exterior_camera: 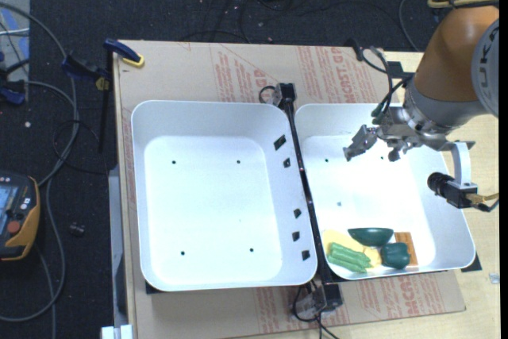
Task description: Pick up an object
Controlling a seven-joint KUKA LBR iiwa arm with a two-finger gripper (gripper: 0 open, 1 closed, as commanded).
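Tabletop (pixel 206 71): bears two white bins side by side.
Left bin (pixel 208 194): bare white floor.
Right bin (pixel 373 194): objects bunched at its near edge, a dark green bowl (pixel 371 235), a green ridged piece (pixel 348 256), a teal lump (pixel 395 255).
Pincer (pixel 373 140): above the right bin's far half, nothing between its fingers.

Red print on cardboard sheet (pixel 238 71), mirrored, too blurred to read
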